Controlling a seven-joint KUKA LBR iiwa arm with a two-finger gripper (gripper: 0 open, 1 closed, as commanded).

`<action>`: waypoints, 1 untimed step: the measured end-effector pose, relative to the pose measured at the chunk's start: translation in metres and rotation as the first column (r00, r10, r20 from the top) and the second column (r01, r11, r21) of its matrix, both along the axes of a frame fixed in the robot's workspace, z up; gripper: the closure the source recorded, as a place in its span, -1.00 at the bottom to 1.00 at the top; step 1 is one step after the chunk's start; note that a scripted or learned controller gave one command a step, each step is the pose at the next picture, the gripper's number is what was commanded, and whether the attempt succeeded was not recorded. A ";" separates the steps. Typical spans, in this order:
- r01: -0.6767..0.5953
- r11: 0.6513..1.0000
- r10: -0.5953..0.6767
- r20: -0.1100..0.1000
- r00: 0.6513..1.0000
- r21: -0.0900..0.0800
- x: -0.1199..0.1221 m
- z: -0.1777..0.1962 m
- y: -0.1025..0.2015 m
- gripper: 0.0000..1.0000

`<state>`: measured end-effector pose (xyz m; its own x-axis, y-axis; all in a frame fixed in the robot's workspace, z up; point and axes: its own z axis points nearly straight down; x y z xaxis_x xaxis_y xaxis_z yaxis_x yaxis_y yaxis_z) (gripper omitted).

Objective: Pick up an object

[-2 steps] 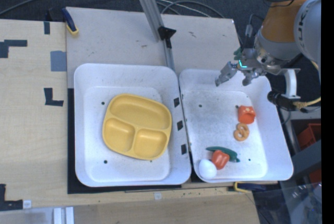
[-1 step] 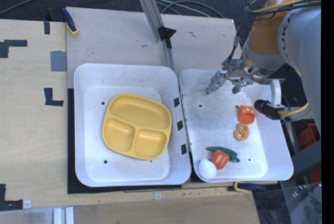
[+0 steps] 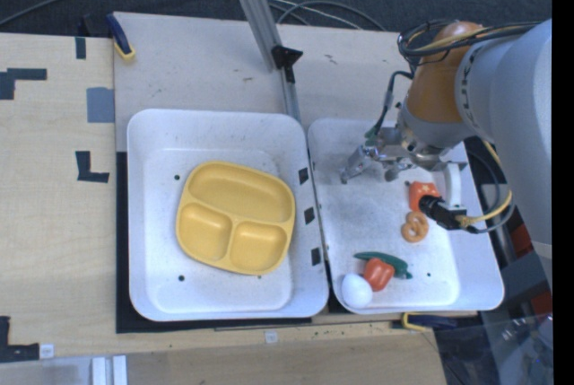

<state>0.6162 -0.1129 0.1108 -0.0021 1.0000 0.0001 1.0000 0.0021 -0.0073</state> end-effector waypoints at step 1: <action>0.000 1.000 0.000 0.005 1.000 -0.002 0.000 -0.023 0.001 -1.00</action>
